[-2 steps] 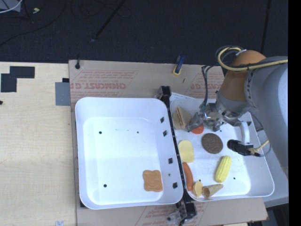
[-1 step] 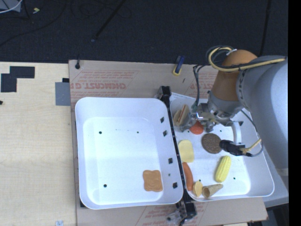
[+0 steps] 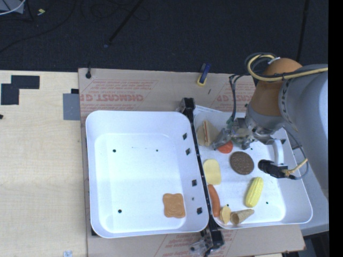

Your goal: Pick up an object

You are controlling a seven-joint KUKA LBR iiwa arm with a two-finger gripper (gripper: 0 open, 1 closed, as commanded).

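reaching in from the right, the grey arm [image 3: 300, 98] is seen with its pincer [image 3: 229, 141] lowered into the upper part of the right bin [image 3: 300, 210]. whether the pincer is spread or closed cannot be told, nor whether anything is held. a small red-orange piece [image 3: 224, 148] is seen right at the pincer tip; contact cannot be confirmed. a sandwich wedge [image 3: 204, 132] is noted just left of the pincer. below it, a brown round cookie [image 3: 241, 163], a pale yellow block [image 3: 211, 171], a corn cob [image 3: 254, 191], an orange carrot-like stick [image 3: 214, 197] and a cone-shaped piece [image 3: 241, 215] are recorded in the same bin. a waffle-coloured toast piece [image 3: 173, 205] is recorded in the left bin [image 3: 107, 123], near its lower right corner. both bins are carried on the desk [image 3: 37, 170].
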